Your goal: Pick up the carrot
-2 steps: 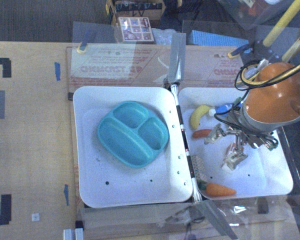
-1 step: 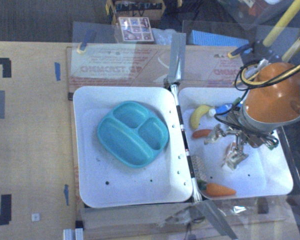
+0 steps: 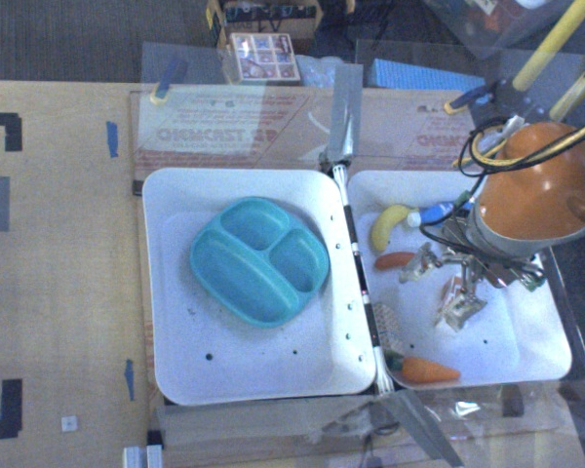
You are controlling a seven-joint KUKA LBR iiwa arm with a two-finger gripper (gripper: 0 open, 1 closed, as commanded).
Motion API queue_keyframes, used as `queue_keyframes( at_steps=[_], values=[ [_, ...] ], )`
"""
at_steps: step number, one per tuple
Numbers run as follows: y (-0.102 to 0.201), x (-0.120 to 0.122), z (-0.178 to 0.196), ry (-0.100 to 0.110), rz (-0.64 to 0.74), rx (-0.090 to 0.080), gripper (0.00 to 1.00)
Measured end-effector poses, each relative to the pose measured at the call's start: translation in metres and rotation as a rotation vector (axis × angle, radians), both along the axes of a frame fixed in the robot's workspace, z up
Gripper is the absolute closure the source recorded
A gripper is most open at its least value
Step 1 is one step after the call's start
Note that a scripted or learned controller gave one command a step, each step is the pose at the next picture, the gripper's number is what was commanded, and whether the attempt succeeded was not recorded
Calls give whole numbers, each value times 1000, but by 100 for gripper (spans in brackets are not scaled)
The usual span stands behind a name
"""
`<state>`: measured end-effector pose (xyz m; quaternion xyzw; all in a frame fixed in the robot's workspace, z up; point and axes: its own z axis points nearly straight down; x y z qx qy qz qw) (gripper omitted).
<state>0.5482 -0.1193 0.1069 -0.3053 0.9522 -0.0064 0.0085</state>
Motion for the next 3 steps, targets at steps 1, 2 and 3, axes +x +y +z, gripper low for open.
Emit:
queue_keyframes(
  at_steps=[1, 2, 3],
  values=[
    [1, 0, 0, 1, 27, 1, 0],
    [1, 0, 0, 1, 51, 1, 0],
    [-10, -59, 34, 20, 369, 4, 0]
  ],
)
